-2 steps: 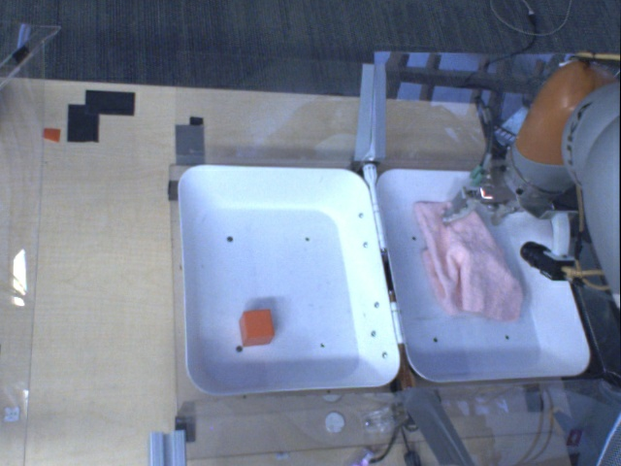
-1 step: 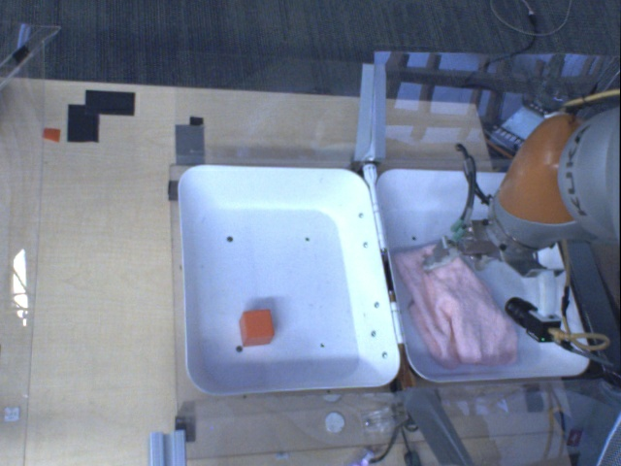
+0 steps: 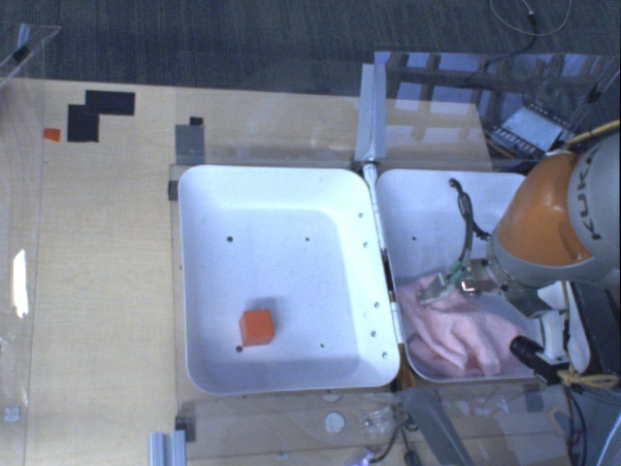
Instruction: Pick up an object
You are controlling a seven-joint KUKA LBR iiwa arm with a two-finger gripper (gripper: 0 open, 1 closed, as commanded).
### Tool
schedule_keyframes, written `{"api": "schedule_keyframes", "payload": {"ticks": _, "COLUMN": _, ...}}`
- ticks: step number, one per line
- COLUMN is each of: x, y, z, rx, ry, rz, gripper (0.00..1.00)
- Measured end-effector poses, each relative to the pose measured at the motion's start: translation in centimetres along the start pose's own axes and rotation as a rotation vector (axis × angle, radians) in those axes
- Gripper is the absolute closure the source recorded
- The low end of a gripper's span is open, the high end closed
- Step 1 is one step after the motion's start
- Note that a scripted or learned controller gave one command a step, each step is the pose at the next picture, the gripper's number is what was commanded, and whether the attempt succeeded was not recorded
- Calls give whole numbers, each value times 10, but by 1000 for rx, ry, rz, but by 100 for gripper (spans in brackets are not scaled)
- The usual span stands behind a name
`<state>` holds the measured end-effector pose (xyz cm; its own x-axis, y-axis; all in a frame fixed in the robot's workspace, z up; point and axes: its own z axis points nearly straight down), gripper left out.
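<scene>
Your gripper point(image 3: 448, 284) sits at the pink cloth point(image 3: 461, 336) in the lower right bin point(image 3: 427, 212), its grasp impossible to judge, so limp fabric may slip free on lifting.

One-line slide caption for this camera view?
KUKA arm lowers its tool onto a pink cloth in the right bin; an orange block sits in the left bin.
</scene>
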<state>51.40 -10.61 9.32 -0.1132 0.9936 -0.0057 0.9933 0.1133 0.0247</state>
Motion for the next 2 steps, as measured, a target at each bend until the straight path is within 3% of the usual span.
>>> {"api": "schedule_keyframes", "payload": {"ticks": 1, "x": 10, "y": 65, "z": 2, "rx": 4, "ry": 1, "rz": 116, "gripper": 0}}
{"api": "schedule_keyframes", "payload": {"ticks": 2, "x": 4, "y": 106, "z": 3, "rx": 7, "ry": 2, "rz": 48, "gripper": 0}}
